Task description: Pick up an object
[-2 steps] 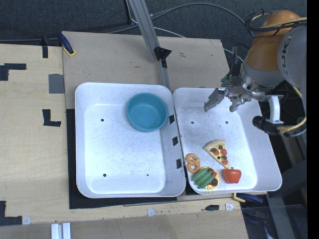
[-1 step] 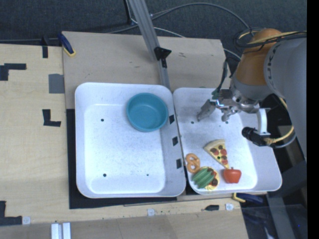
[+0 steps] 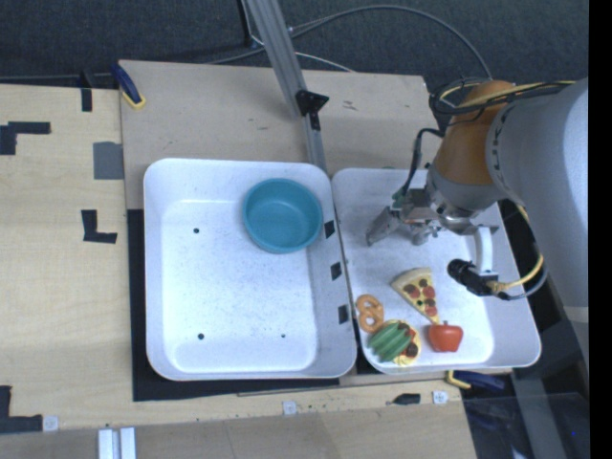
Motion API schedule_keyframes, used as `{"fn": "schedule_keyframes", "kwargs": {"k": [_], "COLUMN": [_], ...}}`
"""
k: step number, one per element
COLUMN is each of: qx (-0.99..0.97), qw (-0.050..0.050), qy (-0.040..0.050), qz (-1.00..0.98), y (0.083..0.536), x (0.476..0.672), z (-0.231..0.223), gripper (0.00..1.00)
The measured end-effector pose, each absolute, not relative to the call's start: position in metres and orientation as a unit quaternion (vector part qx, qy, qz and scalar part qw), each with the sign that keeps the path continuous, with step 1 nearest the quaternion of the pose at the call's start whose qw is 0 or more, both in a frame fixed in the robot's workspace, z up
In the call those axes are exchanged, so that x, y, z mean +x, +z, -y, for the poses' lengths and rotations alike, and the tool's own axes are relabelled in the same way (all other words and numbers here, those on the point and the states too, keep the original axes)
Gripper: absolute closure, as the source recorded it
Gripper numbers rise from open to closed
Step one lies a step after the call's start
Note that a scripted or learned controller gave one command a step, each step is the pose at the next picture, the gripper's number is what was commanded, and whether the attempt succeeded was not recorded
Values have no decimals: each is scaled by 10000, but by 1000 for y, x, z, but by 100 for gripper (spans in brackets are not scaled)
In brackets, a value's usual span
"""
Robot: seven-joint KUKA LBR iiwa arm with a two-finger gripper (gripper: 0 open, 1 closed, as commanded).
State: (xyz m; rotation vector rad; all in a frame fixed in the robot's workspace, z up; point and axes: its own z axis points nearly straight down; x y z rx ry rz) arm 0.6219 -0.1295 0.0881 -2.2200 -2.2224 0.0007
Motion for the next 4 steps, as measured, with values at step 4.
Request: {"fn": "schedule_keyframes", "kwargs": {"k": [4], "qx": [-7071], "qw": [-19], "qy": [-13], "qz": [7071], "y": [262], "x": [617], "z": [131], "gripper": [100]}}
